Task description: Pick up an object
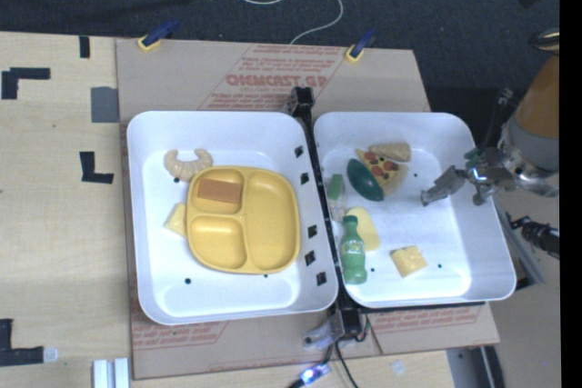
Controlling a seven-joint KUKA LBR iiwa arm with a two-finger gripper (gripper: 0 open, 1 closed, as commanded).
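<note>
The tool (452, 184) is held over the right bin's (455, 282) edge, finger state indeterminable, and the cheese wedge (408, 261) risks being missed if descent is misaligned.

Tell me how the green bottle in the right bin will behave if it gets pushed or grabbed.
The green bottle lies on its side against the right bin's left wall, so a push would probably roll it. Its rounded, glossy-looking body may slip. It looks like a small toy, likely light.
</note>
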